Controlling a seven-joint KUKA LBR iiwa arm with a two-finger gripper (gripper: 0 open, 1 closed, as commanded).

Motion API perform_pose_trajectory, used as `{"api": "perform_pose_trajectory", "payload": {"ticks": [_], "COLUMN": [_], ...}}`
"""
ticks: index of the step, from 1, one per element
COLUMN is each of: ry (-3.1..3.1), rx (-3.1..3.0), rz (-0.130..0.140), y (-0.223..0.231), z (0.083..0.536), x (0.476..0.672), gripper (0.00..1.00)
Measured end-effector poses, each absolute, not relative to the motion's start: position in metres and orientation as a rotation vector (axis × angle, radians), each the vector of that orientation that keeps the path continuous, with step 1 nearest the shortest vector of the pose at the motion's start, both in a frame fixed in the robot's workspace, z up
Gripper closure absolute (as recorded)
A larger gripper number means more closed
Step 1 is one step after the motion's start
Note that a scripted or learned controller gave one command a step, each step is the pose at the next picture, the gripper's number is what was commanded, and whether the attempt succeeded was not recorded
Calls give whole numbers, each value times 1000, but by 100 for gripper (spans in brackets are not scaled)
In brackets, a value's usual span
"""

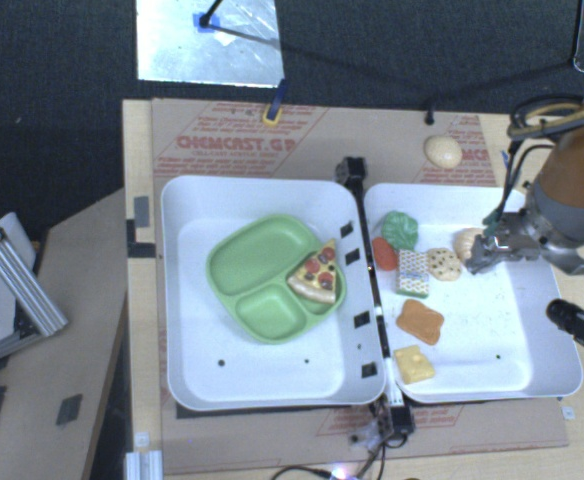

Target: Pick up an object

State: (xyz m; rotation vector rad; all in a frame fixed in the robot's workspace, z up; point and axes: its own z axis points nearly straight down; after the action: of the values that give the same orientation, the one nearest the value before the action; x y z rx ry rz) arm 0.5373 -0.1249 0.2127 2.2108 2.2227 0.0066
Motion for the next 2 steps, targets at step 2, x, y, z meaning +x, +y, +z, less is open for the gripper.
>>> {"api": "perform_pose_trajectory", "payload": {"ticks": [2], "ry": [2231], "rx": [2210], "rz": [3], "y": [-71], "z": [225], "x": [546], "gripper": [100]}}
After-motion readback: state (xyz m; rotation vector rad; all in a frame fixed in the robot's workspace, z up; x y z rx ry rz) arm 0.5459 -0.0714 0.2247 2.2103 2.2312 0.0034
